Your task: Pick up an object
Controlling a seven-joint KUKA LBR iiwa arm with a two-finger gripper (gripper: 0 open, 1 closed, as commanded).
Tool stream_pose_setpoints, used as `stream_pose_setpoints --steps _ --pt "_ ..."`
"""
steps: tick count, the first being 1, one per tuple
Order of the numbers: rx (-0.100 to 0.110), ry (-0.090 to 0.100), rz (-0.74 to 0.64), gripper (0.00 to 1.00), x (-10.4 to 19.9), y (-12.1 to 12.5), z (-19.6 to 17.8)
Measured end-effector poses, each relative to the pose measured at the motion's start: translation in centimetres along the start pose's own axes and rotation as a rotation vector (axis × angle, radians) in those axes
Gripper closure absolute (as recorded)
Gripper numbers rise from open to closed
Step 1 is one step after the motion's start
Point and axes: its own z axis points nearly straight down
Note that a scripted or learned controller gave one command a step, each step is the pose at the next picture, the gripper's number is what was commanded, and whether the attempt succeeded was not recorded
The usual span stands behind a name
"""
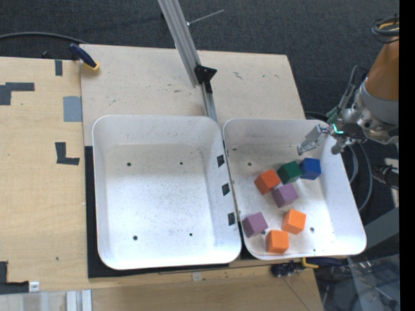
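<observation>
The gripper (326,140) hangs over the upper right corner of the right bin (350,229), its two fingers spread apart with nothing between them. Just below it lies the blue cube (311,168), touching the green cube (290,172). Further down sit three orange cubes (266,181) (294,221) (277,241) and two purple cubes (284,194) (255,223). The left bin (104,173) stands beside it on the surface (149,83).

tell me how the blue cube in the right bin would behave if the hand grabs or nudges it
The small blue cube looks rigid with flat faces, so it should probably slide rather than roll. It sits right beside the dark green cube, so a nudge would likely move both. It lies close to the right white bin's wall, which may crowd the hand.
</observation>
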Motion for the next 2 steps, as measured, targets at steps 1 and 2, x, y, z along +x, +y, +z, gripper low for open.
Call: stream_pose_setpoints --steps 1,2 --pt "-0.004 -0.001 -0.001 0.00 0.0 0.1 -0.2" --pt "0.001 -0.001 0.000 0.00 0.0 0.2 4.2"
